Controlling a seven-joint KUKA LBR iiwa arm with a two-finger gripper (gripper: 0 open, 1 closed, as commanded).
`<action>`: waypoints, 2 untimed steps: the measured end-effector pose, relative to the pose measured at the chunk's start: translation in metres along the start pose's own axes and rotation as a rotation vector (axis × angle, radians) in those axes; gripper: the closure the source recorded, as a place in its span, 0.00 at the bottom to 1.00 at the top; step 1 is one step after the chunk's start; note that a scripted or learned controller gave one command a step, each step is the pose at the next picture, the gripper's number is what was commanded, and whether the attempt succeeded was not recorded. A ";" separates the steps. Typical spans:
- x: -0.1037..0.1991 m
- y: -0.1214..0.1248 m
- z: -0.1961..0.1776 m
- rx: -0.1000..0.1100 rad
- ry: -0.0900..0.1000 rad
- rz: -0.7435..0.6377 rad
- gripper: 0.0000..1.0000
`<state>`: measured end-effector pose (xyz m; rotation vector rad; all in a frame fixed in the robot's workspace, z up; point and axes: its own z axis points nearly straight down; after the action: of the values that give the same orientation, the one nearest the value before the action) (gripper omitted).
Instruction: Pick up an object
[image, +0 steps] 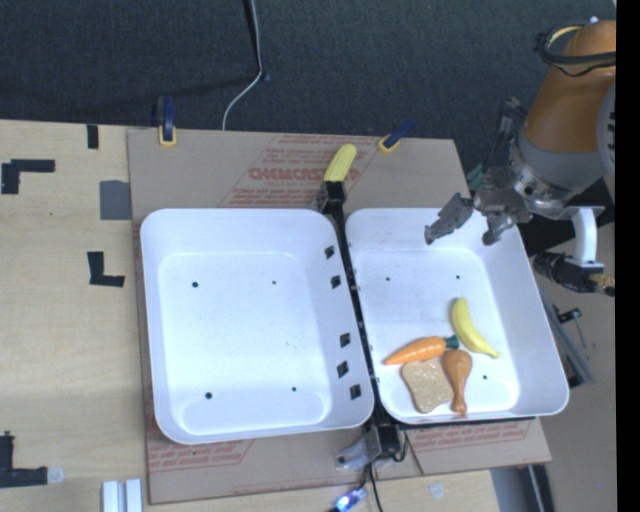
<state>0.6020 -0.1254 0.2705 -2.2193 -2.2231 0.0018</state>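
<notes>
nearest the lens, bread slice (426, 385), drumstick (458, 375), carrot (414, 351) and banana (471, 327) clustered at the right bin's (400, 255) front. farther back, gripper (468, 224) spread wide, grasping nothing, above that bin's far edge.

- A robotics lab bench: 2 white bins (240, 225) clamped side by side on a cardboard sheet (290, 170).
- Black tape marks (25, 172) on the tabletop.
- A cable (245, 85) trails before a dark backdrop (130, 50).
</notes>
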 end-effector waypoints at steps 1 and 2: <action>-0.019 0.005 -0.210 -0.020 -0.005 -0.001 0.00; -0.083 -0.051 -0.001 0.017 0.004 0.008 0.00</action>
<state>0.5508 -0.2087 0.2716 -2.2178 -2.2039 0.0162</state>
